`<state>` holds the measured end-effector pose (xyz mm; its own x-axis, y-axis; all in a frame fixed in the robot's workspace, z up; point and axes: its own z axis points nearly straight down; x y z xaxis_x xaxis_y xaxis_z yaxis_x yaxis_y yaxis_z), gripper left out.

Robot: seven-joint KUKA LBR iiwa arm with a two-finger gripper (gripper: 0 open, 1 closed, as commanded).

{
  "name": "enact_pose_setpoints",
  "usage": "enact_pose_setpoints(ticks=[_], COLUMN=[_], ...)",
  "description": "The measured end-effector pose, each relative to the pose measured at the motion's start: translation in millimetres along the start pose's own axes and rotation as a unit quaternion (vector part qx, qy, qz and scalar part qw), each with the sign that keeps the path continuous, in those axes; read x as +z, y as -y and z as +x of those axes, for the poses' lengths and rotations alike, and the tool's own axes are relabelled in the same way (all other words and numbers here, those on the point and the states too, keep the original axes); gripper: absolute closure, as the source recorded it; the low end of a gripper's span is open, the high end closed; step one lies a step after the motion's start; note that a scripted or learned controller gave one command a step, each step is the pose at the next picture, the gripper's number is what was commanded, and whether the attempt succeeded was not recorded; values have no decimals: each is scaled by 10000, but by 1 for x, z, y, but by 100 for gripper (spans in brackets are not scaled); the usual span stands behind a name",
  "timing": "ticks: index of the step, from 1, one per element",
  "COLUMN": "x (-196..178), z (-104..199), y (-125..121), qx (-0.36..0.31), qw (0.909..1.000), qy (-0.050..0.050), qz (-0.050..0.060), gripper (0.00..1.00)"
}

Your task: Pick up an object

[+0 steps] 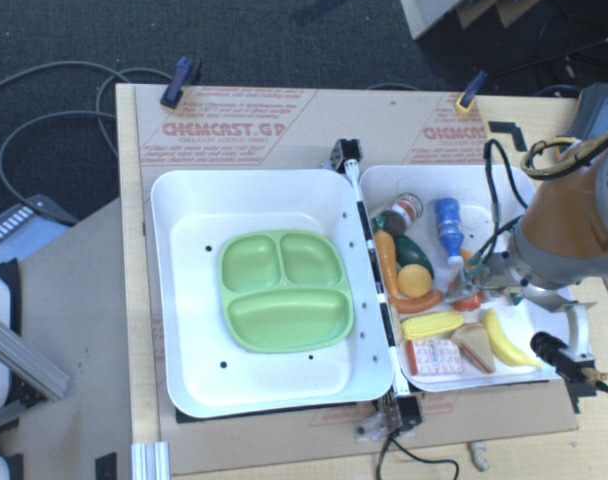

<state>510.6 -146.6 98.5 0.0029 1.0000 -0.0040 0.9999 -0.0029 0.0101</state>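
Counter [234,123]: green tray [284,290] parked in left bin [184,268]; tool [474,286] lowered into right bin [484,183] clutter for pick; grip state undeterminable.

Green divided plate [284,290] sitting mid left bin [184,368], three compartments. Relative to plate: black clip [346,152] up and right on bin divider, blue clamp [178,81] far up-left at bench edge, yellow-blue clamp [470,91] far up-right. Cardboard sheet [234,128] with red print behind. Grey cables [44,118] left on dark carpet.
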Motion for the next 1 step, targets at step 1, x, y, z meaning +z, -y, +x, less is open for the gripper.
enact_pose_setpoints(ticks=[1], x=[-86], z=[58], y=[-28], qx=[-21], qw=[10000], qy=[-22], qz=[46], gripper=[100])
